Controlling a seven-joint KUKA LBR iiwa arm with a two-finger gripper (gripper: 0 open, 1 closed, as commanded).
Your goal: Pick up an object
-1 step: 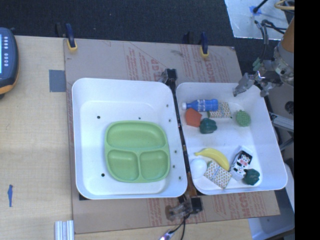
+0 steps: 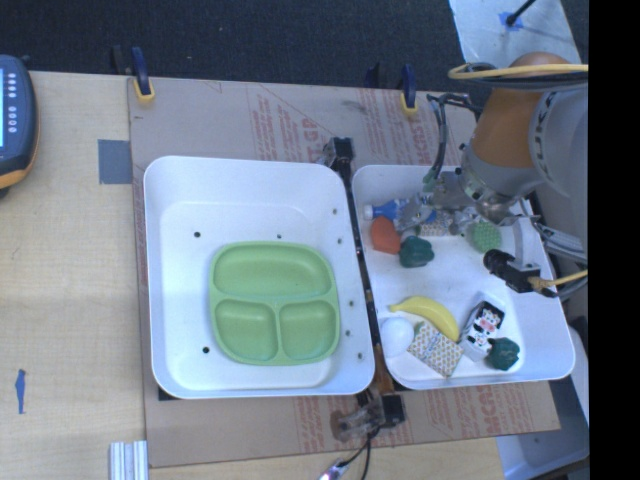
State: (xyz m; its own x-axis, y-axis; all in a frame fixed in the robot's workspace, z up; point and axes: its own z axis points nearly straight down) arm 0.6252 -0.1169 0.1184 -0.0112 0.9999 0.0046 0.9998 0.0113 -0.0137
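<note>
Two bins, one arm, nothing lifted yet

Left bin (image 2: 165, 268): holds a green tray (image 2: 274, 301) with three compartments, lying flat near the middle. Likely a drop-off spot, since nothing else shares it.

Right bin (image 2: 560, 353): holds the loose stock, so the pick probably happens here. Contents:
- banana (image 2: 430, 312), near the front, beside a white ball (image 2: 396, 336) and a patterned packet (image 2: 436, 350).
- cow toy (image 2: 484, 328), black and white, just beside a dark green lump (image 2: 504, 350) at the front right.
- orange-red piece (image 2: 385, 235) and a dark green piece (image 2: 416, 252), close together toward the back left.
- pale green piece (image 2: 487, 236), near the arm.
- blue item (image 2: 392, 209) at the back edge, too small to identify.

Arm (image 2: 515, 128): reaches over the back of the right bin from the right. Tool (image 2: 446, 213) hangs low above the back items; whether it is spread or pressed together cannot be told, and no object is visibly caught in it.

Worktop (image 2: 70, 268): wood, with cardboard clamped under both bins, presumably to stop sliding.
</note>
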